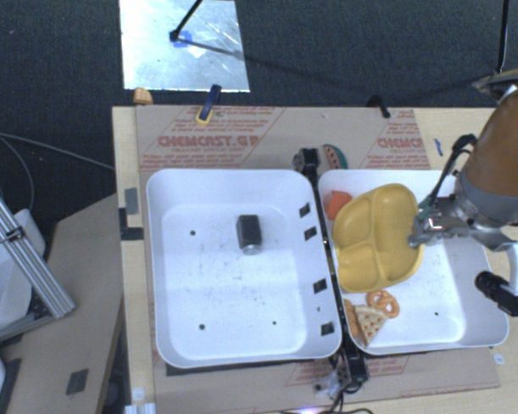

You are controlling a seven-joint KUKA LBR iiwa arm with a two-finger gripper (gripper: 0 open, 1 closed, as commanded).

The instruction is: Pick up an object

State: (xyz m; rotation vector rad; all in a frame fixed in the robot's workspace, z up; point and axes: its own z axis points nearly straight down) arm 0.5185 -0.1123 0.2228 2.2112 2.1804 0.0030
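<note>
A shiny metal sheet lies on the dark carpet beyond the desk, with an aluminium frame at the left.

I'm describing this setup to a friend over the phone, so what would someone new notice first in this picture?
The big yellow plate stands out most, lying in the right bin with the arm's gripper at its right edge. Near the middle of the left bin sits a lone small dark grey block. Below the plate, at the right bin's front left, lie a pretzel and a cracker-like wedge.
</note>
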